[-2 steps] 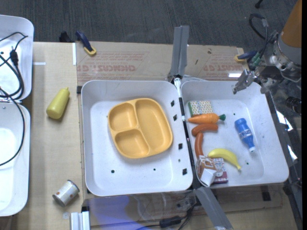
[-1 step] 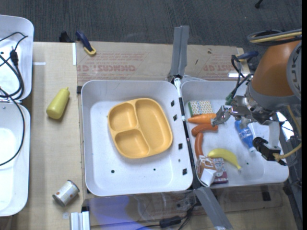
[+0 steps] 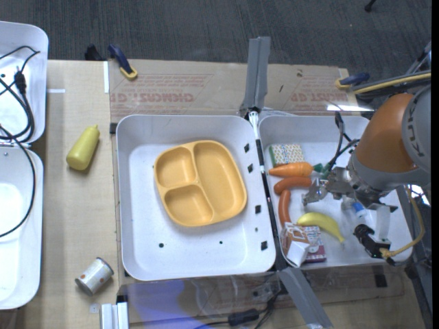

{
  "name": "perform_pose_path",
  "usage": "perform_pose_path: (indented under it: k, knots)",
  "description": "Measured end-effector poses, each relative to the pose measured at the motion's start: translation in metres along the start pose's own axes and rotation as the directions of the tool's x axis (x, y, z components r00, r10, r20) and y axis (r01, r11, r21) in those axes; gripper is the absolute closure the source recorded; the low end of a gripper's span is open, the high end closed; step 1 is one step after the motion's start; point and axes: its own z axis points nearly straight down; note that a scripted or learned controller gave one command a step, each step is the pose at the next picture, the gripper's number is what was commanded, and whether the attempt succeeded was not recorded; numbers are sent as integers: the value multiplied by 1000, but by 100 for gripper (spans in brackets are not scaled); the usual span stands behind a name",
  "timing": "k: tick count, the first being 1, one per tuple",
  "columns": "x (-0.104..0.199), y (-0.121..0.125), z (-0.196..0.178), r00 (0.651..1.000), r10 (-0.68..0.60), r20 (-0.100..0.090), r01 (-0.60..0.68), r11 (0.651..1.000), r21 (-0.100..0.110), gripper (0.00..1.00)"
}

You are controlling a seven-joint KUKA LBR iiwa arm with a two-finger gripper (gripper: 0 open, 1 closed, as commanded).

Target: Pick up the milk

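the milk carton (image 3: 304, 242) lies tipped over at the near left corner of the right bin (image 3: 329, 130), just beside the banana (image 3: 321, 224). the gripper (image 3: 314, 189) hangs over the middle of that bin, near the carrot (image 3: 292, 171) and sausage (image 3: 285, 208); whether its fingers are spread or closed cannot be told. the left bin (image 3: 137, 204) holds 1 yellow divided plate (image 3: 199, 182).
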Motion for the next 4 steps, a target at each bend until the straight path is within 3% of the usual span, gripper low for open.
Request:
perform_pose_path:
  k: [1, 2, 3, 4]
  knots:
    - [-22, -44, -55, 962, -274, 0, 274, 962, -1, 0]
    - [15, -43, -15, 999, 46, -1, -46, 999, 2, 0]
    - [-32, -42, -81, 986, 167, 1, -167, 986, -2, 0]
    - [27, -44, -1, 945, 326, 0, -326, 945, 0, 0]
